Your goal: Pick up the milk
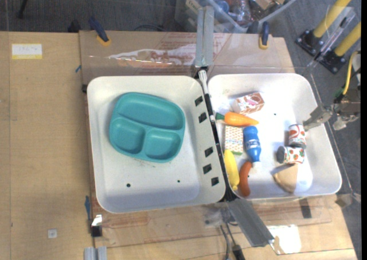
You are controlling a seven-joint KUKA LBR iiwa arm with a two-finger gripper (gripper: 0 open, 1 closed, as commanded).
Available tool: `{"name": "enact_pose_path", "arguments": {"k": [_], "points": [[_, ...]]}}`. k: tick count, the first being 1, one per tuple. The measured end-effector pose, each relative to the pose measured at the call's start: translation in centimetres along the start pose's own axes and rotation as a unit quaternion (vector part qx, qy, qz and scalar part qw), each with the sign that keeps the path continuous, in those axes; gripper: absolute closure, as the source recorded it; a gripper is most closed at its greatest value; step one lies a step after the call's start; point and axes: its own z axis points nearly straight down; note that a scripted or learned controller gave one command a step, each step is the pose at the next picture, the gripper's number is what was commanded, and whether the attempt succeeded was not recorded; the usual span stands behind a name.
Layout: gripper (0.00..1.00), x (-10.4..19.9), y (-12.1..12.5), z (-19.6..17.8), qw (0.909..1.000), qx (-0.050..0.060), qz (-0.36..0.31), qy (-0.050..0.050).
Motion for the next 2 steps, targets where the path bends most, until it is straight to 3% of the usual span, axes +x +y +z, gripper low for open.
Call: {"name": "enact_pose_path", "arguments": {"k": [1, 2], "points": [[0.0, -4.6, 3.2, 11.8, 1.0, -0.001, 0.001, 0.0], [0.0, -2.6, 1.6, 19.2, 0.9993, -0.007, -0.038, 0.003]]}}
